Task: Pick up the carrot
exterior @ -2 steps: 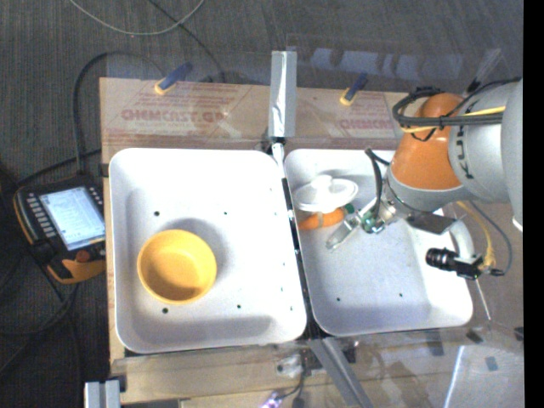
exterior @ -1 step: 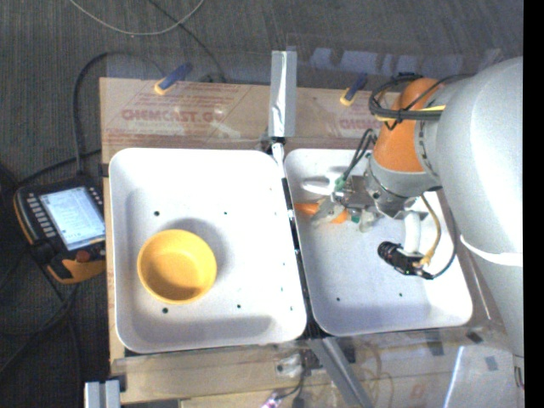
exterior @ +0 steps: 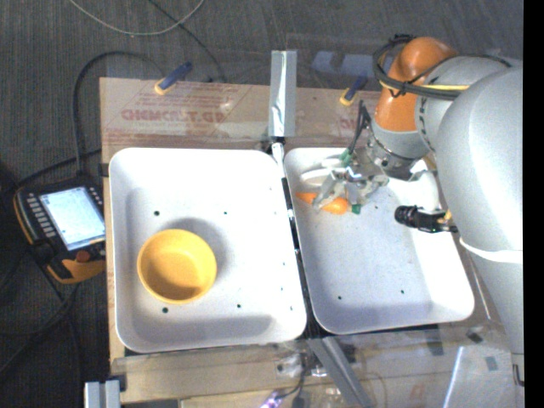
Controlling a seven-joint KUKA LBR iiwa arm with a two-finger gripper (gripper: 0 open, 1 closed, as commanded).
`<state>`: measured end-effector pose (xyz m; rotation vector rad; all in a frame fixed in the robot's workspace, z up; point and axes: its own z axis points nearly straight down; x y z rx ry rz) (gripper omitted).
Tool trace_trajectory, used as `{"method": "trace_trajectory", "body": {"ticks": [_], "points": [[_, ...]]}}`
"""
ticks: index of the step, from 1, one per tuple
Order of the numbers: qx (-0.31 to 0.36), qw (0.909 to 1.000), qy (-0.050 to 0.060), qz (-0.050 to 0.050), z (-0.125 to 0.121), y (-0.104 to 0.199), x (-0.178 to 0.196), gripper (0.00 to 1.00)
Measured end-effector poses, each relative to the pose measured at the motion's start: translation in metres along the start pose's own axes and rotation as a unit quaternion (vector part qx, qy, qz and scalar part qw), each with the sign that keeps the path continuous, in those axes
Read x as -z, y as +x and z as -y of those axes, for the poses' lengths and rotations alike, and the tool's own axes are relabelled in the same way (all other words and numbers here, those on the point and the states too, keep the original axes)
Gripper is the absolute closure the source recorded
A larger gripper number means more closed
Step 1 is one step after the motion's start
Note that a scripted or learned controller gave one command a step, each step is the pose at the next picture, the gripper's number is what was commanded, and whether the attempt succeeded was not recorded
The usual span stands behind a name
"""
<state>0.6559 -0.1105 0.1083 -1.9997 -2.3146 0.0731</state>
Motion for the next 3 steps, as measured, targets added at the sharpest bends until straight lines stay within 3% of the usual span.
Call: {"method": "trace_trajectory", "body": {"ticks": [1,2,3], "points": [[0.148,0.9885,-0.022,0.024,0.019,-0.015,-0.008,0.00],[0.148,0.9886,-0.013,0.021,0.023,-0.015,0.000,1.00],[0.292,0.9554,-0.035,0.027,0.018,0.032,0.142,1.00]]}}
